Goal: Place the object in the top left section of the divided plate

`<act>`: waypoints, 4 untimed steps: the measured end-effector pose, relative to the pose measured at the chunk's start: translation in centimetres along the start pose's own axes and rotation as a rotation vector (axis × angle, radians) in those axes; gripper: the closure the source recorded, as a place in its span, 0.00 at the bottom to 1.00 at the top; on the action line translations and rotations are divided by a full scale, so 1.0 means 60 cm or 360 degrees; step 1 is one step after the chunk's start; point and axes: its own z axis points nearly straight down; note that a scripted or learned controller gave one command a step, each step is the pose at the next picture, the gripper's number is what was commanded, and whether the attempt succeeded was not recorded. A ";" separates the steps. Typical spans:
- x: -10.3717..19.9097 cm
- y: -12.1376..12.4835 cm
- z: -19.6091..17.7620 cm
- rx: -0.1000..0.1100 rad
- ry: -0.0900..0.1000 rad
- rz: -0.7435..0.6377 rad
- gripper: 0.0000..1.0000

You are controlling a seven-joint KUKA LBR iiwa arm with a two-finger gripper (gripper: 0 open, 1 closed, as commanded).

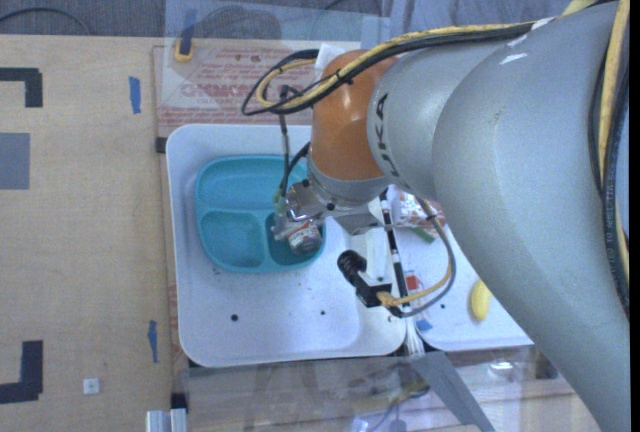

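Note:
A teal divided plate (235,205) lies in the left white bin (265,330), toward its upper left. My gripper (297,230) hangs over the plate's right edge, above the lower right section, and its metal wrist blocks the fingers from sight. The grey arm with its orange band (345,135) reaches in from the right and covers much of the bin's right side. No object is visible in the plate's sections that show.
The right bin (490,330) is mostly under the arm; a yellow object (480,300) and some small items (420,215) lie in it. Black cables (365,285) dangle below the wrist. A wooden bench top (80,220) stretches to the left.

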 end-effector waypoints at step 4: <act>0.026 -0.155 -0.259 0.0016 -0.0005 -0.0274 1.00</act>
